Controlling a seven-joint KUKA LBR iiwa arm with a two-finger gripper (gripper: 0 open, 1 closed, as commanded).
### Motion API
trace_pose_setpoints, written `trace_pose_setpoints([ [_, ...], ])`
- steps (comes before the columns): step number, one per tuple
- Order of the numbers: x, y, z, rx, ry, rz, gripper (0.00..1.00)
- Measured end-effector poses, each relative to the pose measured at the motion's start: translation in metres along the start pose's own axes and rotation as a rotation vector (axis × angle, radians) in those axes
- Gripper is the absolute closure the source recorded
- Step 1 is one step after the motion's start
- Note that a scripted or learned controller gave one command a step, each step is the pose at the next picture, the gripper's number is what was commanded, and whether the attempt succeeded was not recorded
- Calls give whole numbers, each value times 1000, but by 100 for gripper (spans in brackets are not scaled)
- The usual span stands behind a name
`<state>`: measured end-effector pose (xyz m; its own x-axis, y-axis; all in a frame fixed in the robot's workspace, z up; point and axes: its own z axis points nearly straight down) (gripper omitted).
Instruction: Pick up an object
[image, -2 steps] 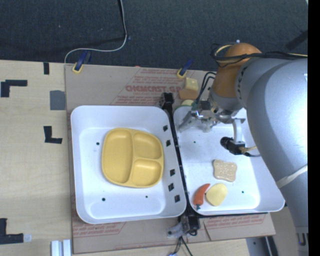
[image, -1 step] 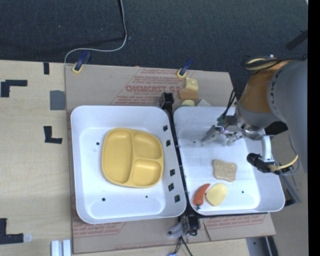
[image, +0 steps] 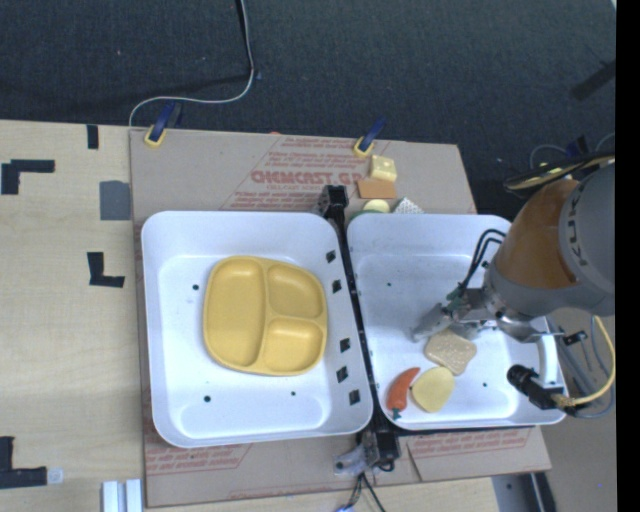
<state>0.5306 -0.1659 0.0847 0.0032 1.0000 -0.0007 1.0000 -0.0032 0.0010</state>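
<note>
Camera view: two white bins side by side on the tabletop, the left bin (image: 165, 300) bearing a yellow divided plate (image: 265, 314), the right bin (image: 400, 255) bearing the toy food. End effector (image: 440, 322) low over the middle of the right bin, reaching in from the right under the orange-banded wrist (image: 535, 245), its tips pointing left and slightly down the picture. Whether the fingers are apart or together: cannot tell, the metal parts blurring into one grey shape. Nothing visibly clamped.

Nearest candidate: the toast slice (image: 450, 351), lying flat just beside the end effector, toward the near edge of the bin and a touch to the right, possibly touching the tips. Roughly square, so no marked long axis. Further along the same direction: a pale yellow round piece (image: 434, 389), and beside it a red pepper (image: 402, 388), long axis slanted toward the near-left corner. Probable need: a short shift toward the near edge before descending.
</note>
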Motion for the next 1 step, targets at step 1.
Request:
trace_pose_setpoints([
  [1,3,-46,-2,-7,-2,-4,0],
])
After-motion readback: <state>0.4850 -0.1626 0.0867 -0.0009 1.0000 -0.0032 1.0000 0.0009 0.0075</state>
